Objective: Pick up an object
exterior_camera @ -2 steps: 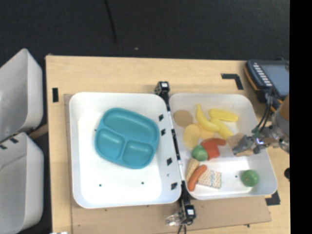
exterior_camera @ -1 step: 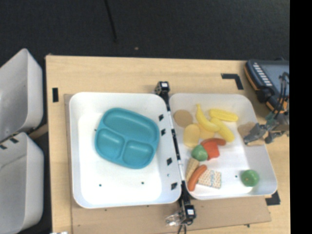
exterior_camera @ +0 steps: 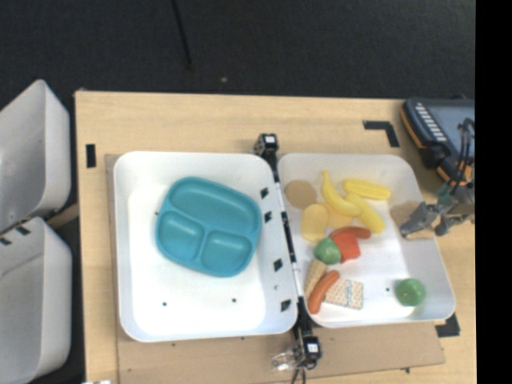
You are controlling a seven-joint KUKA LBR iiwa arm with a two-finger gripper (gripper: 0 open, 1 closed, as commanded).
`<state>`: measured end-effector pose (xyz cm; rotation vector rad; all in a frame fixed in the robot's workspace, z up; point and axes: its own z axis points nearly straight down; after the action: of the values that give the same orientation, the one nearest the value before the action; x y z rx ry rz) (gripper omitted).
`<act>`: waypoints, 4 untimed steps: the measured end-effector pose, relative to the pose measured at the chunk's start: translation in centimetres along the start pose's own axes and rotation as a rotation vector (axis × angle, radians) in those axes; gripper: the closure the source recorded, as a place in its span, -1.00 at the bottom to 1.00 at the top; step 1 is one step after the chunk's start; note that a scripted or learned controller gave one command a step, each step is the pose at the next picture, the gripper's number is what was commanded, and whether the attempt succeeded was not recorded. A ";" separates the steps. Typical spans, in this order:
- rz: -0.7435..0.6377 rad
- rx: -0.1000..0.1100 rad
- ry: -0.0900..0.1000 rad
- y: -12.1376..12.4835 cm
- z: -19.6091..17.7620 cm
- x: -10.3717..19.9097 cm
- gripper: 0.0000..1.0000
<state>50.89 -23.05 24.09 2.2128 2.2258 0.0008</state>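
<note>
The right bin holds toy food. There are yellow bananas, a pale yellow piece, a tan disc, a red pepper and a green piece. Nearer the front lie an orange sausage, a patterned cracker and a green ball. My gripper hangs over the bin's right rim, level with the bananas and well right of them. It is open, and nothing sits between its fingers. The arm behind it is cut off at the right.
The left bin carries a teal divided plate. A ridge with black clips separates the bins. A dark device with orange trim lies on the bench at the back right. White blocks stand at the left.
</note>
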 end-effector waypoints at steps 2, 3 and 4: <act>-0.002 0.002 0.004 1.8 0.5 10.7 1.00; 0.000 0.004 0.004 2.8 1.2 15.3 1.00; -0.002 0.002 0.003 4.6 1.4 20.7 1.00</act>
<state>55.35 -2.36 22.64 2.2134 2.2301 0.0027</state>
